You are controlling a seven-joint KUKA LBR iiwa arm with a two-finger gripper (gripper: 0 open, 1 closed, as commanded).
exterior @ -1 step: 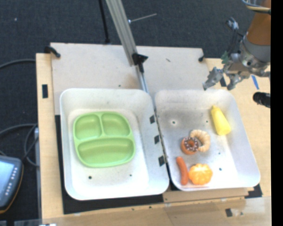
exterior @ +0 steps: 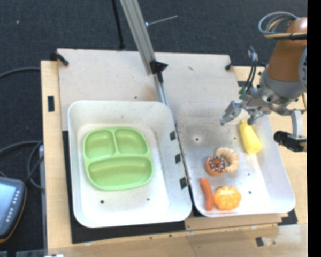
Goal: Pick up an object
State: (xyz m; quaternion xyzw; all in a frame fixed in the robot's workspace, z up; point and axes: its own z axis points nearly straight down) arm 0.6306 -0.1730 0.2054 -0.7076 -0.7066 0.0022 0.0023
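End effector: hangs over the far part of the right bin, at the end of the grey arm with its orange band; its two prongs are spread apart with nothing between them, so it is released.
Arm: reaches in from the right edge, over the far right corner of the desk.
Banana: yellow, lying in the right bin along its right side, just beside and a little nearer the camera than the end effector; its far tip is close under the right prong, and whether they touch cannot be told.
Doughnut: a ring with dark and pale icing, in the middle of the right bin, nearer the camera than the end effector and apart from it.
Carrot: orange, slim, at the near left of the right bin, well apart from the end effector.
Orange: round, just right of the carrot and touching or almost touching it, at the near edge of the bin.
Right bin: white, shallow, holding the four food items.
Left bin: white, side by side with the right one.
Green tray: three compartments, lying in the left bin.
Desk: pale wood, carrying both bins.
Metal pole: slants from the top down to the gap between the bins.
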